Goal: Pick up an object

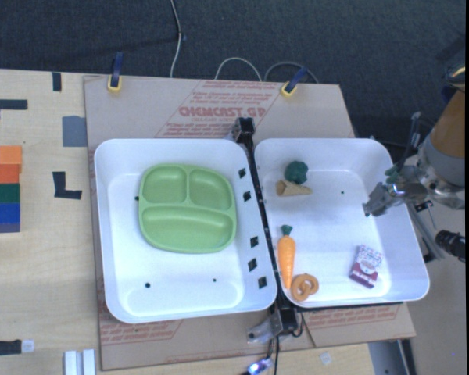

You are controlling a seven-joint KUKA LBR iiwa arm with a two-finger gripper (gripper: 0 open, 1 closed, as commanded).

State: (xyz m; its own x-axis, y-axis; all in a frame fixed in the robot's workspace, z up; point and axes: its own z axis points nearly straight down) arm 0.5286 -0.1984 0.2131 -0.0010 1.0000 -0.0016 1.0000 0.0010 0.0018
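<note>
While nothing is yet sitting between any fingers, the items are being listed from the left, each placed against the black divider (pixel 252 209) where the two bins meet.

- Coloured blocks (pixel 1 187): lying on the bench well to the left of the divider, outside both bins.
- Left bin (pixel 117 287): lying just left of the divider.
- Green plate (pixel 187 208): three-sectioned, resting in the left bin, near the divider.
- Right bin (pixel 336 151): lying just right of the divider.
- Carrot (pixel 286 252): lying just right of the divider, leaf end pointing away from the camera.
- Pretzel (pixel 303 287): touching or all but touching the carrot's near tip, just right of the divider.
- Dark green piece on a tan wedge (pixel 295 179): sitting right of the divider, toward its far end.
- Small pink packet (pixel 366 266): lying well right of the divider, near the right bin's near corner.
- Gripper (pixel 375 205): hanging over the right bin's right wall, far right of the divider, carrying nothing; how wide it is standing cannot be told.

Step in hand, as judged: the approach, with no object chosen by contact. The packet is lying closest; the next move is calling for travel inward over it and a descent.
</note>
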